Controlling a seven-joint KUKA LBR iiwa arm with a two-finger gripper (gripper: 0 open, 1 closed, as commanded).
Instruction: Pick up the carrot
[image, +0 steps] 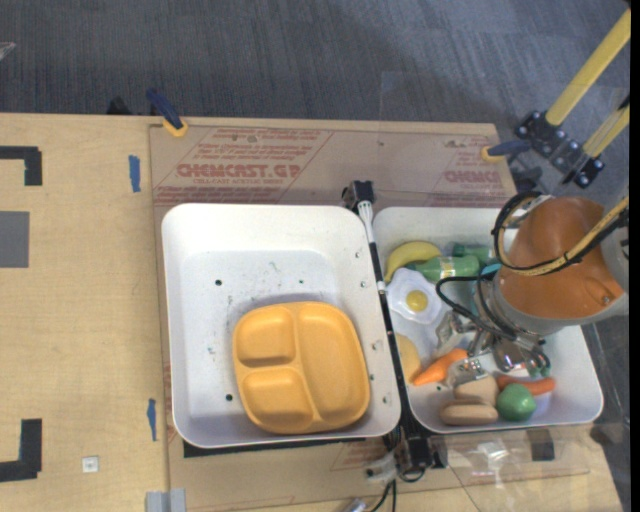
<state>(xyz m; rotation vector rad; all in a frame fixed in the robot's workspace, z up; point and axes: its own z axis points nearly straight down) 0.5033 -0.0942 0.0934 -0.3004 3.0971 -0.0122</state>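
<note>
While hovering low in the right bin (590, 400), my gripper (480, 362) is sitting just beside the carrot (437, 371), which is lying near the egg (415, 298); jaw opening: cannot tell.

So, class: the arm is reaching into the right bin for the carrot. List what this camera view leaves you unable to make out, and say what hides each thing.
1. Gripper: the wrist's orange band and cables cover it from above, so its grip is unclear.
2. Carrot: its right end runs under the gripper.
3. Right bin: the arm hides much of its floor.
4. Second orange piece: too small to identify.
</note>
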